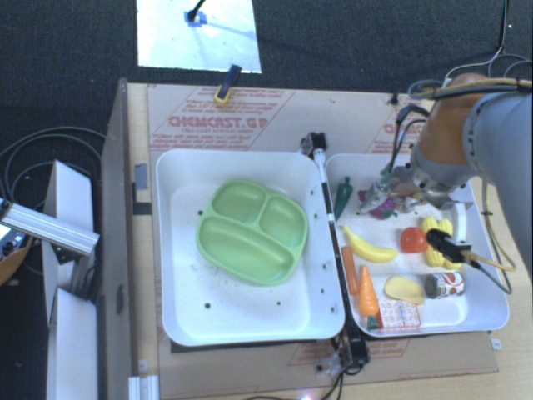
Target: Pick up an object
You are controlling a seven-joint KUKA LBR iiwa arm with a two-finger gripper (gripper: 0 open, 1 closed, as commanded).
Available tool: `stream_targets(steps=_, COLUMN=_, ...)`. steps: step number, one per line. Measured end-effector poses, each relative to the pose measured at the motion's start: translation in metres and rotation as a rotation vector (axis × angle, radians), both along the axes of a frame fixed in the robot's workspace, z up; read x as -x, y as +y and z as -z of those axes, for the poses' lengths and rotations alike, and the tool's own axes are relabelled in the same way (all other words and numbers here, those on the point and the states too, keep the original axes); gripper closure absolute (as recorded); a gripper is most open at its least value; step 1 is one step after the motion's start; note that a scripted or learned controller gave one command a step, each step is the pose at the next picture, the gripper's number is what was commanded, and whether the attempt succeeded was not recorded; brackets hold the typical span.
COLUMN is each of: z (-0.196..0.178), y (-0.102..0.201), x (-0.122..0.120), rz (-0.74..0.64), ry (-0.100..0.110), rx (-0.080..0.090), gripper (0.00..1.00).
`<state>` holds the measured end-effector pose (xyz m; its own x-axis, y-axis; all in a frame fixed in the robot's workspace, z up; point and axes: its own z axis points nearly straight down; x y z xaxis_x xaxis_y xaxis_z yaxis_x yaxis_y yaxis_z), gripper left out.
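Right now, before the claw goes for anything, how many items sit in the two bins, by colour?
Green: 2, plate and pepper
Yellow: 3, banana, corn, lemon slice
Orange: 1, carrot
Red: 1, tomato
Purple: 1, small item, shape unclear
Mixed: 2, can, box
Total: 10

The grey arm (491, 136) runs off the right edge, and its wrist covers the gripper (385, 197) and part of a purple item (385, 210). Print on the small can (445, 285) is too small to read.
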<state>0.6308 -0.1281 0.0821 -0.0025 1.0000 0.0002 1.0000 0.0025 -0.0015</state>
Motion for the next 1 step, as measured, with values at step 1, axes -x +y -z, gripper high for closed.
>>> stream_targets(steps=1, z=0.0001, y=-0.0043, x=-0.0154, rz=0.005, ry=0.040, rx=-0.012, gripper=0.00)
